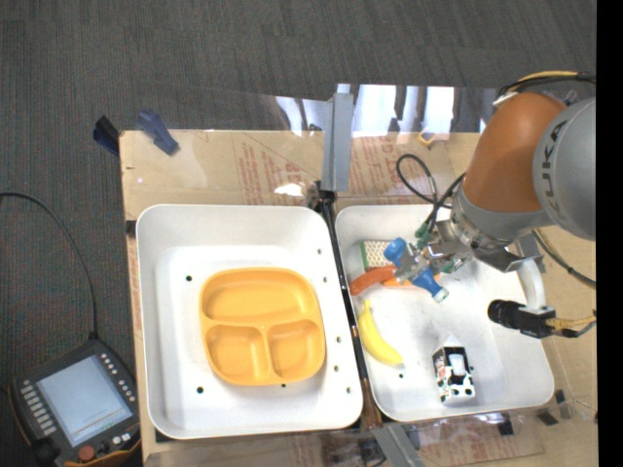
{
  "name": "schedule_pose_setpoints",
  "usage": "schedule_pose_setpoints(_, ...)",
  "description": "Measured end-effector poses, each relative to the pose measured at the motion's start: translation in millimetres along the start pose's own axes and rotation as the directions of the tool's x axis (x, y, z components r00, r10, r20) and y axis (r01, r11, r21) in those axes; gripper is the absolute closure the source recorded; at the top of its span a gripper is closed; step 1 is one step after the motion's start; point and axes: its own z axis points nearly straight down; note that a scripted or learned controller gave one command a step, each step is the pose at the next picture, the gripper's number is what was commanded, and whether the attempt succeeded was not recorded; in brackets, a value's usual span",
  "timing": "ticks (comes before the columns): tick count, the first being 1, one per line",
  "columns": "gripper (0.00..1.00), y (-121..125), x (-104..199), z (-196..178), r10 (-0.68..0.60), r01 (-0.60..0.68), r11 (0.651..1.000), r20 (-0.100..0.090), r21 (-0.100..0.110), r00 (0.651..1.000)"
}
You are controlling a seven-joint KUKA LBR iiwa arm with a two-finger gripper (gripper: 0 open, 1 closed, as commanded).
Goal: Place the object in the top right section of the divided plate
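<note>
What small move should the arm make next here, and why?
Probably a short descent onto the carrot. The gripper sits low in the right bin just beside it, above the banana, and the yellow divided plate in the left bin has nothing in it.

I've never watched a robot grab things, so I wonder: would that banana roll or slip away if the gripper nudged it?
The banana is curved and lies flat on the right bin floor, so it would probably slide or pivot rather than roll. Its skin looks smooth, so it may slip. It looks like a toy, likely light and stiff.
</note>
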Motion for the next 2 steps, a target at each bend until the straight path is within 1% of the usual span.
schedule_pose_setpoints(1,1.00,-21.2,91.0,-43.8,0.123,-0.123,0.992,0.001,0.002,0.992)
schedule_pose_setpoints(2,1.00,-49.1,168.1,-37.6,0.265,-0.265,0.964,0.003,0.003,0.964)
